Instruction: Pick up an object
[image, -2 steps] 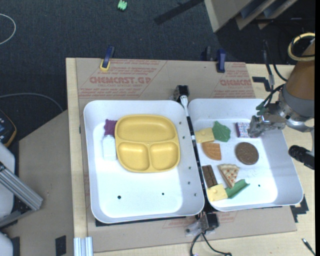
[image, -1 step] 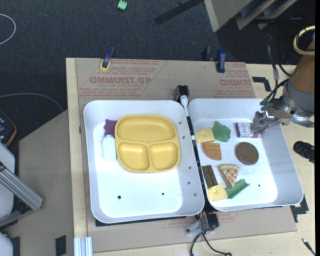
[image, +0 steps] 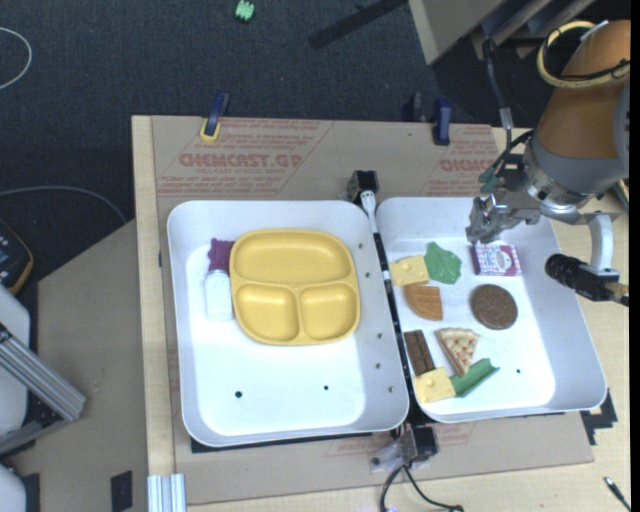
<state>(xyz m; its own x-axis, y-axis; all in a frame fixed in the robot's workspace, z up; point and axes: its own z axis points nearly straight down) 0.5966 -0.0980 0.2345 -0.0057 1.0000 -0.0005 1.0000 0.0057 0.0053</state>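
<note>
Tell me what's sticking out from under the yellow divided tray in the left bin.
A purple item and a white bottle-like piece poke out at the yellow tray's left edge. The tray covers the rest of them.

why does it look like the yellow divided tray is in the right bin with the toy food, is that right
Not quite. The camera view shows the yellow divided tray in the left bin. The toy food, such as the round brown cookie, does lie in the right bin, where the gripper is.

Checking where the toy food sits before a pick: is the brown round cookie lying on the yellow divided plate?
No: the brown round cookie lies in the right bin, while the yellow divided plate sits in the left bin.
</note>
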